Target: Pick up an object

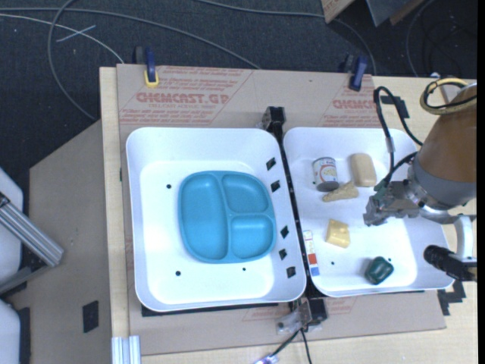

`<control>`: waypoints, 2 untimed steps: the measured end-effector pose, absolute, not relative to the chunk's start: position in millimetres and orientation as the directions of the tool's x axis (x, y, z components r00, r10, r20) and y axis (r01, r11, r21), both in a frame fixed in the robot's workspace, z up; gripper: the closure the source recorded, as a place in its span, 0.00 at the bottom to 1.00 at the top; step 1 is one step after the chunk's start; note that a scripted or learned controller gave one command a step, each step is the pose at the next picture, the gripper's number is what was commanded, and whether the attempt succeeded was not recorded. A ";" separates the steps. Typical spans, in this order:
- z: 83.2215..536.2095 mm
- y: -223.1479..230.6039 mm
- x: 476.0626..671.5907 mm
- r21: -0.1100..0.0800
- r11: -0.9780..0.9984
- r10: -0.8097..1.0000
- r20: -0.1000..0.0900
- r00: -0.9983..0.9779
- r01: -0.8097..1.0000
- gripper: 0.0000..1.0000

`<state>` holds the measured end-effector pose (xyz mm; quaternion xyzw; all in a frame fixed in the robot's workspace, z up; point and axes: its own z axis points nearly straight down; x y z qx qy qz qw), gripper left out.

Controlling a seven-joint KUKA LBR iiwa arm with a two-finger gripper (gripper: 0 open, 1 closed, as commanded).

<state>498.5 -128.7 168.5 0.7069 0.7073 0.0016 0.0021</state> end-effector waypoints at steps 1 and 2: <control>216.1 -128.8 500.0 0.006 0.001 1.000 -0.001 -0.001 1.000 1.00; 210.1 -85.1 520.2 0.001 0.006 1.000 0.002 -0.006 1.000 1.00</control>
